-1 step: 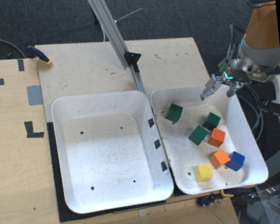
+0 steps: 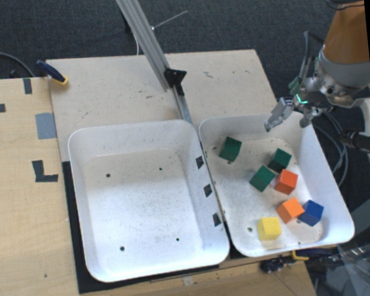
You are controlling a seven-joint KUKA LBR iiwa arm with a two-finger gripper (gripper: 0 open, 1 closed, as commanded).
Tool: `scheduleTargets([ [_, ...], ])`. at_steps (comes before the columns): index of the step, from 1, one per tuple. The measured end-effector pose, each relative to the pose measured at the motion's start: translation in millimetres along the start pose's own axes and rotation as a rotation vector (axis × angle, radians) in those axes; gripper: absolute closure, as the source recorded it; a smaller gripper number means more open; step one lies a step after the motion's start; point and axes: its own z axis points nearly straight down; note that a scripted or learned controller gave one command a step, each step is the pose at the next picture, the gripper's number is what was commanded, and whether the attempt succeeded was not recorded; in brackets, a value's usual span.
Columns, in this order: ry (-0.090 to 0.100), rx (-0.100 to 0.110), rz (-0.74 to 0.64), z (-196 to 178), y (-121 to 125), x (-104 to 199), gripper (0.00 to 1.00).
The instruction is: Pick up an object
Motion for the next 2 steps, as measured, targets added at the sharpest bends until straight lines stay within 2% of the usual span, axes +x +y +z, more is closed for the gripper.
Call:
scheduleTargets([
  [1, 0.000, 0.007, 0.001, 63.1, -6.4, 2.4, 0.00],
  [2, 0.000, 0.006, 0.002, 109.5, -11.1, -2.9, 0.00],
])
